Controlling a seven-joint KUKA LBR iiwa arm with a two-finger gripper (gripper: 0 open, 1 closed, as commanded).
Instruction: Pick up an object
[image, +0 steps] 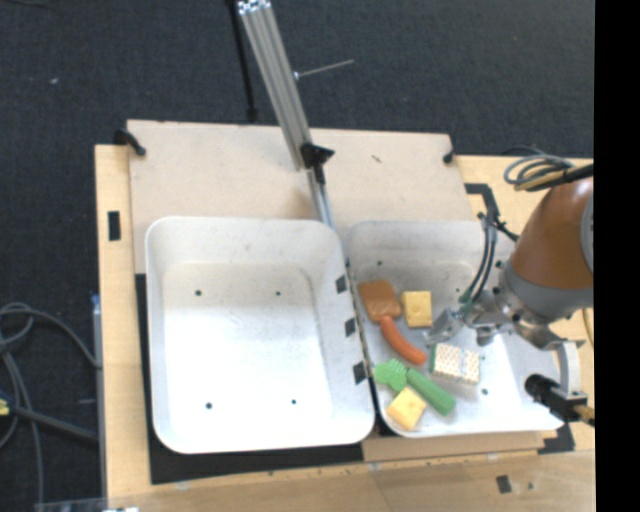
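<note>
Table (120, 300): light wooden board set over dark carpet, carrying two shallow white bins side by side.

Left bin (250, 335): white floor with a few small dark dots, nothing lying in it. A metal pole (285, 90) slants up from the gap between the bins toward the upper left.

Right bin (420, 245): all loose objects are clustered in its left and lower part.
- Brown piece (379, 298), near the left wall, farthest up of the group.
- Orange carrot-like piece (402, 342), just below the brown piece and lying on a diagonal, touching or nearly touching it.
- Yellow block (417, 308), just right of the brown piece.
- Green piece (416, 386), elongated, lying diagonally below the carrot-like piece.
- Second yellow block (407, 409), at the bin's lower edge, touching the green piece.
- Speckled white block (457, 364), right of the carrot-like piece, close beside the green piece's right end.

Gripper (458, 325): it comes in from the right on the grey arm (545, 290) with its orange band, and hangs over the right bin between the upper yellow block and the speckled white block, just above the latter. Jaws: cannot tell whether open or closed; the metal parts blur together at this angle. No object is visibly between them.
</note>
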